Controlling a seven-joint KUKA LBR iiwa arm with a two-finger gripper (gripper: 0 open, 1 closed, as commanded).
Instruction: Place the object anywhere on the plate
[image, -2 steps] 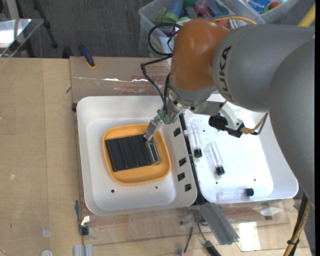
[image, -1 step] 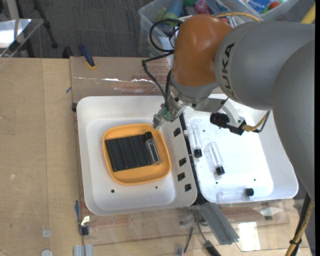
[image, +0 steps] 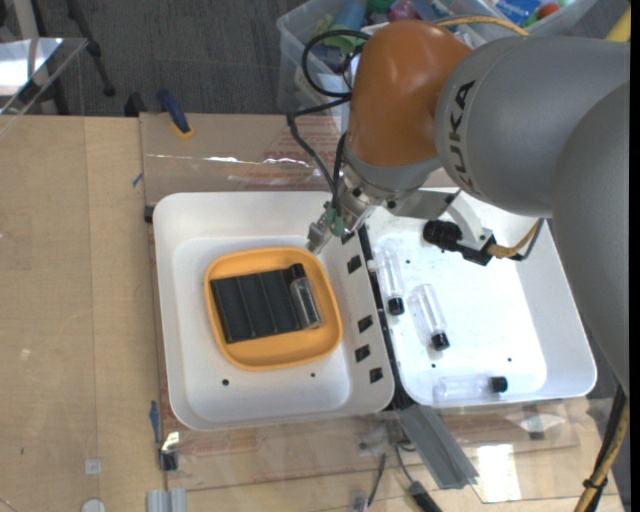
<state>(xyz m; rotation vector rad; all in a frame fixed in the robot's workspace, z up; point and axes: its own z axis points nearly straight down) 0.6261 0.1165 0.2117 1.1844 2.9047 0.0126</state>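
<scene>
A: Where is the clear tube?

B: One clear tube with a black cap (image: 305, 298) lies on the dark insert of the yellow plate (image: 228, 350), at its right side, in the left bin (image: 190, 400).

A: Your claw?

B: My claw (image: 327, 228) hangs above the plate's upper right corner, apart from the tube. Open or closed: cannot tell.

A: Right bin?

B: Right bin (image: 560, 350): three more capped tubes (image: 429, 316).

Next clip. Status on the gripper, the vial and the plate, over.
Gripper over left bin's back right corner, nothing visibly held. One clear vial lies on the yellow plate. Three vials in right bin. Nothing obstructing.
</scene>
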